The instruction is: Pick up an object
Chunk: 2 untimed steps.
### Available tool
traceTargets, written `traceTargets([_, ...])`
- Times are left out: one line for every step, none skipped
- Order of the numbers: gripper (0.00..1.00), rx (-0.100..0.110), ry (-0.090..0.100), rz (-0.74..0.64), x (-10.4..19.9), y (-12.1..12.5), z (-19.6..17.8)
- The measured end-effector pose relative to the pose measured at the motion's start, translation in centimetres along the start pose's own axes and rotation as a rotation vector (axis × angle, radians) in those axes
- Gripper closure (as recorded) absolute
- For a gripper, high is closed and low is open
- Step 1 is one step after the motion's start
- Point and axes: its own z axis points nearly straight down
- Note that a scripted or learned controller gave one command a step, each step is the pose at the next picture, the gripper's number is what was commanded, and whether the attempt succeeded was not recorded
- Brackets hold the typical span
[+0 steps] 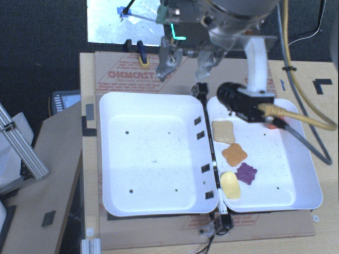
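Several small objects lie in a row along the left side of the right bin [296, 165]: a tan flat piece [223, 132], an orange piece [234, 154], a purple piece [246, 172] and a pale yellow piece [230, 184]. My gripper [185, 70] hangs high over the back edge of the bins, near the divider between them. It is open, its two fingers [167, 63] spread apart with nothing between them. It is well above and behind the objects.
The left bin [108, 142] sits beside the right one. A black device [242, 103] on a white post [257, 65] with yellow cables [304, 119] reaches into the right bin's back part. Blue and yellow clamps [142, 53] stand on the cardboard behind the left bin.
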Motion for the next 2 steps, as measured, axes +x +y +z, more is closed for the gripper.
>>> traceTargets([0.00,0.000,0.000,0.000,0.00,0.00,0.00])
traceTargets([0.00,0.000,0.000,0.000,0.00,0.00,0.00])
